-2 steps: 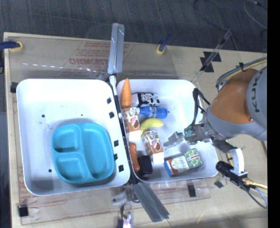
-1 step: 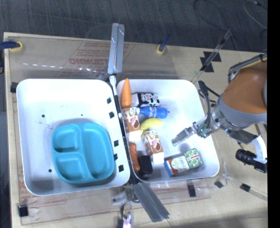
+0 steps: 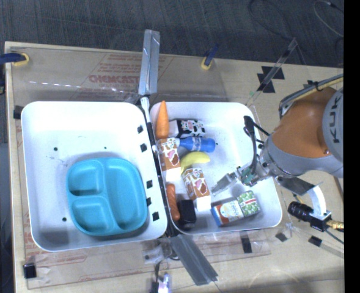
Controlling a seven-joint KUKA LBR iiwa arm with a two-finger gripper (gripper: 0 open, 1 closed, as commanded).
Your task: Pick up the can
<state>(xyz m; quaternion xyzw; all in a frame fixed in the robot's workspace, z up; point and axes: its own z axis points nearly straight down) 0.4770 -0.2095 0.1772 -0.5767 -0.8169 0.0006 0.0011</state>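
Two carrots [image 3: 162,119], three cartons [image 3: 195,182], one banana [image 3: 195,159].

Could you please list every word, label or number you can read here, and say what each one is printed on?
"KU": on the arm's orange band, cut off by the frame edge.
Red lettering on the transparent sheet behind the bins: appears reversed, too blurred to read.
Prints on the cartons and the can: too small to read.
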